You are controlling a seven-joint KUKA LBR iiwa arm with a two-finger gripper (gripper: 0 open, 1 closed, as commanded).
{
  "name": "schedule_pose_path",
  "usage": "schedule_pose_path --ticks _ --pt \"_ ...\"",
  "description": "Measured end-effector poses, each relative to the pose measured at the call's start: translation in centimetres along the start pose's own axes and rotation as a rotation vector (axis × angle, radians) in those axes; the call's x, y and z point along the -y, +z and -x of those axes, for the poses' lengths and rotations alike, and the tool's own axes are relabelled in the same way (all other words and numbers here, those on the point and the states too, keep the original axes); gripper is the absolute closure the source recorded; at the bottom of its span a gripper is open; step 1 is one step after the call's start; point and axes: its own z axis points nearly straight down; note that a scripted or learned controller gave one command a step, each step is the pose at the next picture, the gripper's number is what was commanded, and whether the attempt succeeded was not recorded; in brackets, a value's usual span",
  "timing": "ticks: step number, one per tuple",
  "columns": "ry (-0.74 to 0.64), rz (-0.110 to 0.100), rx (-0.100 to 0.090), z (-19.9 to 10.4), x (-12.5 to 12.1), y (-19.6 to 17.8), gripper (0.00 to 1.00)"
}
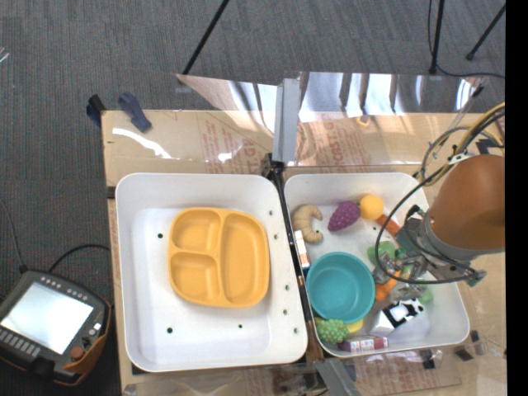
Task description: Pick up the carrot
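In the right bin [450, 324], the arm's orange-banded wrist hangs low over the bin's right half. My gripper [402, 272] sits beneath it, mostly hidden by the wrist. An orange piece that looks like the carrot [384, 290] lies right under the gripper, against the teal bowl's right rim. Green bits [382, 255] show beside it. I cannot make out whether the gripper touches the carrot.
The teal bowl [340, 285] stands in the middle of the right bin. A croissant [308, 219], purple grapes [344, 215] and a yellow-orange ball [371, 206] lie behind it. A green toy [332, 331] and a small packet [363, 344] lie in front. The left bin [140, 213] holds a yellow divided plate [219, 256].
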Motion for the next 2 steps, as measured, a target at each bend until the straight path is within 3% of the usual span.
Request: schedule_pose_path --ticks 1,2 --pt "0.023 0.019 -0.023 -1.8 -1.9 -2.1 1.0" --pt "0.144 0.032 -0.016 2.3 -4.3 -14.3 1.0"
